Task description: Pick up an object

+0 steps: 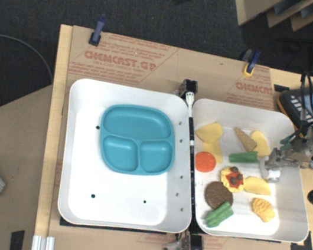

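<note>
The right bin (288,225) holds several toy foods. Among them are a green bar (242,157), a red-orange round piece (205,161), a yellow-and-red pizza piece (233,178), a brown cookie (217,193), a green pod (220,213), a ridged yellow piece (263,209), a tan wedge (244,138) and yellow lumps (209,131). My gripper (273,168) reaches in from the right and hangs low in this bin. It is just right of the green bar's end and above a yellow lump (257,185). I see nothing clearly held in it.
The left bin (79,156) holds a teal divided plate (138,139). A black hinge strip (190,139) runs between the bins. Clamps (97,30) pin the cardboard at the back. Cables and a dark device (295,101) lie at the back right.
</note>
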{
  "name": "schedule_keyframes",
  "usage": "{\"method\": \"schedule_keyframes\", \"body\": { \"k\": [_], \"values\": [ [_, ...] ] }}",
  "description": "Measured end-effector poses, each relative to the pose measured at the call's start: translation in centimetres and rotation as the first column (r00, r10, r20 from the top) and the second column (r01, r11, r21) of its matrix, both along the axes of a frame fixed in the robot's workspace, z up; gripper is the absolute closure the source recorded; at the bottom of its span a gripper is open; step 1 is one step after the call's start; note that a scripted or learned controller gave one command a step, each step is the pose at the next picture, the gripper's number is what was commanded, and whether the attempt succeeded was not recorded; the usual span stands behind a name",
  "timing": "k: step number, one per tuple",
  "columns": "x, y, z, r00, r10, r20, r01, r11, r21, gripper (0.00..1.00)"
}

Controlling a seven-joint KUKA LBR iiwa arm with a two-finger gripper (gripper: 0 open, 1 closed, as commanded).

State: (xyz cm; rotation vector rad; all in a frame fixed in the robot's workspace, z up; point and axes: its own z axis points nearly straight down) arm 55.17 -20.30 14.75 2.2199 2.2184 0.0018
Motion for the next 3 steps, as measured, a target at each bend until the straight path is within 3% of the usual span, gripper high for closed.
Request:
{"method": "schedule_keyframes", "body": {
  "k": [1, 2, 3],
  "values": [
    [-1.7, 6.3, 6.7, 1.0, 0.004, 0.0, -0.004, 1.0, 0.001, 1.0],
    [-7.2, 13.6, 3.5, 1.0, 0.007, -0.013, -0.007, 1.0, 0.007, 1.0],
    [-7.3, 18.9, 3.7, 1.0, 0.006, -0.007, -0.006, 1.0, 0.005, 1.0]
  ]
}}
